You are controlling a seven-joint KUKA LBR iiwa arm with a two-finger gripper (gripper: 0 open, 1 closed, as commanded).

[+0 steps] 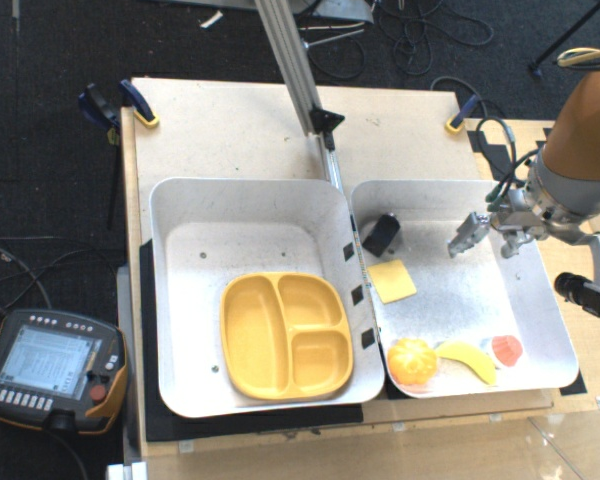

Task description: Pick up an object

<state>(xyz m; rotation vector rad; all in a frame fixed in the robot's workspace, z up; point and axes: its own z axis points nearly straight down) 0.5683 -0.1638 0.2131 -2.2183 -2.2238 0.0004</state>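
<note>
The gripper (470, 236) hovers over the right bin (540, 313); whether it is open I cannot tell. Below lie a yellow block (392, 281), orange (413, 360) and banana (468, 359).

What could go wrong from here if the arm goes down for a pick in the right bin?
1. The orange, banana and red piece crowd the right bin's near rim, so a grasp may catch two or hit the wall.
2. The yellow square looks flat; fingers may slide off.
3. The gripper hangs over bare floor, above no object.
</note>
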